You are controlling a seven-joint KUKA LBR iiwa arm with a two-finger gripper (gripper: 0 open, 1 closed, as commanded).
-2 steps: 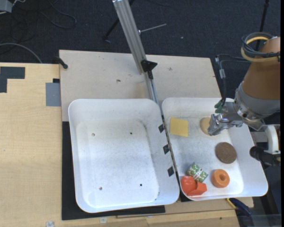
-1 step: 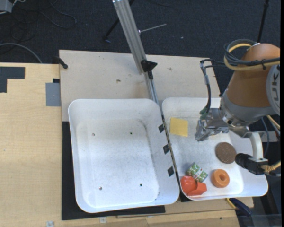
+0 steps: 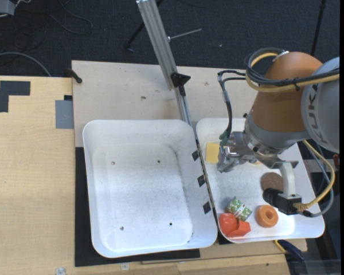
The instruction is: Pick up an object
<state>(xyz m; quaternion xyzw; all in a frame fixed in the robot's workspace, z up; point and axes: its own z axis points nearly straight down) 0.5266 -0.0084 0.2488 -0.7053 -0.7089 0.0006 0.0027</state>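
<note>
My gripper (image 3: 225, 164) hangs low over the upper left part of the right bin (image 3: 309, 229), just right of a yellow block (image 3: 211, 151) near the bin's left wall. Its fingers are too small and dark to judge. Toward the bin's front lie a red piece (image 3: 234, 224), a small green-and-white object (image 3: 239, 208) and an orange ring (image 3: 267, 216). A brown round object (image 3: 270, 181) lies at the middle right, partly behind the arm's cabling.
The large left bin (image 3: 103, 148) takes up the middle of the bench. A slanted aluminium bar (image 3: 160, 44) runs down to the divider between the bins. The arm's orange and grey body (image 3: 286, 96) covers the right bin's back.
</note>
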